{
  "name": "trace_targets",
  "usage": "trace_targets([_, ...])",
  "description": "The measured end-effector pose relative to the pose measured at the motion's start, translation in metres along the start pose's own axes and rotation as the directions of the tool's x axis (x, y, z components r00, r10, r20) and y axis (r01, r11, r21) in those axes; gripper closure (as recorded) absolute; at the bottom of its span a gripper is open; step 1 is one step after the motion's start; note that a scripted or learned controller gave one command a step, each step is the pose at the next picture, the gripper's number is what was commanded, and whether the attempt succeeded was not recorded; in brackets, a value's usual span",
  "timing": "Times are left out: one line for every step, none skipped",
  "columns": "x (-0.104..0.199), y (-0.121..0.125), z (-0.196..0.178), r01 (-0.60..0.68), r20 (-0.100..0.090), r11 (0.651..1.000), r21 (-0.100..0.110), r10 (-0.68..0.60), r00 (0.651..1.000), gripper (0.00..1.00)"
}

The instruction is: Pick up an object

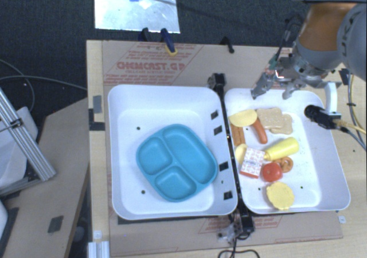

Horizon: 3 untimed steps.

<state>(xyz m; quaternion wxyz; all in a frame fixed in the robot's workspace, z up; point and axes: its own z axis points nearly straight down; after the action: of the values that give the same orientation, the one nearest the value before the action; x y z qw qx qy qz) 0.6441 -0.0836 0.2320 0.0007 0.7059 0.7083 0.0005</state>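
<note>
Two white bins sit side by side on the desk (143,59), and the end effector (274,89) hangs over the far edge of the right bin (330,162), its fingers spread apart and holding nothing. Just below it lie a slice of toast (275,119), a sausage (260,131) and a yellow bottle (281,149); far to its left, a blue tray (175,161) rests in the left bin (129,113).
</note>
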Motion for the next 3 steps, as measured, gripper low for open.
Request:
trace_targets([-0.012,-0.021,0.113,-0.003,-0.001,1.000,0.008,0.003,1.000,0.00])
trace_targets([-0.001,-0.007,0.143,0.002,0.000,1.000,-0.005,-0.002,1.000,0.00])
trace_targets([-0.036,0.018,0.141,-0.002,-0.002,1.000,-0.008,0.002,1.000,0.00])
